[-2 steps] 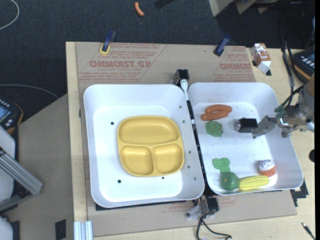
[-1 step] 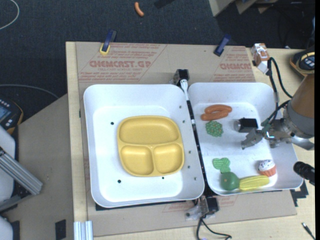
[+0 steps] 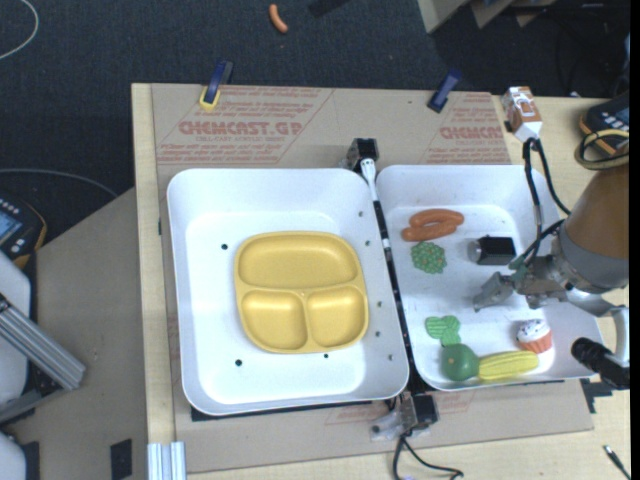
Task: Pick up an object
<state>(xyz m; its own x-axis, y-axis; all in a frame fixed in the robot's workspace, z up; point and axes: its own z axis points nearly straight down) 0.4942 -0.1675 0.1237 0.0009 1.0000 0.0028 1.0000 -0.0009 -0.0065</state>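
The right bin point(image 3: 500, 193) holds several toy foods. An orange sausage point(image 3: 432, 224) lies at its back, with a dark green broccoli piece point(image 3: 429, 258) just in front and a black block point(image 3: 493, 249) to the right. Along the front lie a light green piece point(image 3: 441, 326), a green round fruit point(image 3: 459, 362), a yellow corn cob point(image 3: 508, 366) and a small cupcake point(image 3: 534, 336). My gripper point(image 3: 497, 290) hangs over the bin's middle right, between the black block and the cupcake, with nothing seen in it.
The left bin point(image 3: 200, 298) carries a yellow divided plate point(image 3: 300, 290). The grey and orange arm point(image 3: 600, 238) enters from the right over the right bin's edge. Cables and a black clamp point(image 3: 362, 152) sit at the bins' back seam.
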